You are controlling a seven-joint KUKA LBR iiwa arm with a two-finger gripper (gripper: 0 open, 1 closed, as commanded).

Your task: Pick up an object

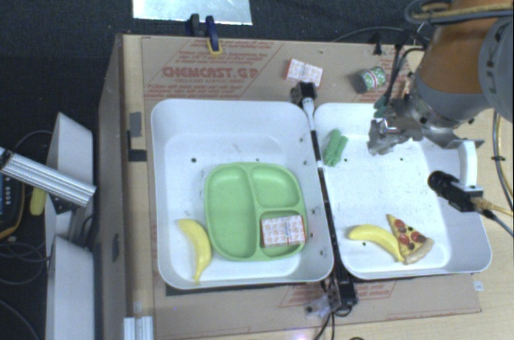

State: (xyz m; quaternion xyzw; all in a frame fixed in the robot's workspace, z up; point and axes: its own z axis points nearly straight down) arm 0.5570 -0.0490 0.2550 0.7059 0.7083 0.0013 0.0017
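Observation:
My gripper [384, 137] hangs over the upper part of the right bin [361, 194], under the grey and orange wrist. A green block [334, 147] lies just to its left, near the wall between the bins. A banana [374, 238] and a pizza slice [409, 238] rest side by side at the front of the right bin. In the left bin [185, 129] sits a green divided plate [241, 206] with a small patterned box [283, 231] in its front right compartment. A second banana [197, 247] lies by the plate's front left edge.
On the cardboard behind the bins lie a small patterned packet [304, 72] and a little green can [372, 79]. A black clamp [305, 96] sits at the top of the divider. A black fitting [451, 191] sticks in over the right bin's right rim.

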